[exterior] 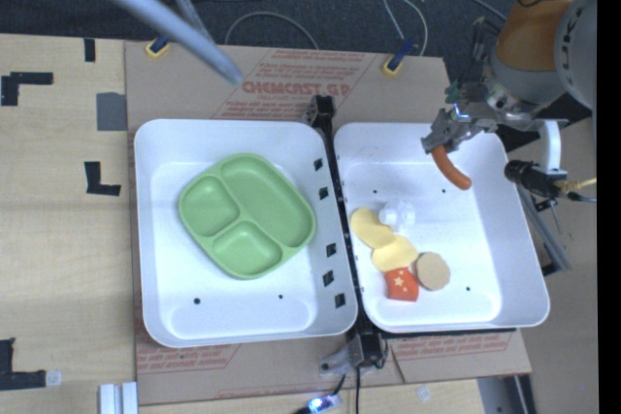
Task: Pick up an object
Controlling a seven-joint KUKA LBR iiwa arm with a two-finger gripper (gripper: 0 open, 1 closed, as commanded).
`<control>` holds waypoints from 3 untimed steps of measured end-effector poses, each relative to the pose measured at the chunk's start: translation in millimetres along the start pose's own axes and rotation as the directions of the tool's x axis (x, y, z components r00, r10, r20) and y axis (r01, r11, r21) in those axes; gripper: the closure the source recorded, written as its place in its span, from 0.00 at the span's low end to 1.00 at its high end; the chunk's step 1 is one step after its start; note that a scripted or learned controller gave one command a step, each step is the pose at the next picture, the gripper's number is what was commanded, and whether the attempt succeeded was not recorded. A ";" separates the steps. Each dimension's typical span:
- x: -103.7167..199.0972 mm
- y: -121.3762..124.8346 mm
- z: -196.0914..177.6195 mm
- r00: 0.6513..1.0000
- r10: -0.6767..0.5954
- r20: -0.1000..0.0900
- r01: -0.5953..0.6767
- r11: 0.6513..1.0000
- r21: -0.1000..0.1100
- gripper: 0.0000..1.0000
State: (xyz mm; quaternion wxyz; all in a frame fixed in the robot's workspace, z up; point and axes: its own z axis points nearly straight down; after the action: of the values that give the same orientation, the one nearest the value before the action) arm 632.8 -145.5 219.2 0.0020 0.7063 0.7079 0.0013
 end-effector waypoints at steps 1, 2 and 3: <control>0.2 1.4 -53.6 1.000 0.000 0.000 0.000 1.000 -0.001 1.00; 58.2 -5.1 -54.4 1.000 -0.003 -0.001 0.003 1.000 0.006 1.00; 113.6 -3.0 -48.0 1.000 -0.004 -0.002 0.004 1.000 0.006 1.00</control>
State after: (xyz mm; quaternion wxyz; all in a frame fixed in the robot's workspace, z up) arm 629.3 -31.8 267.1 -0.0009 0.7049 0.7093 -0.0003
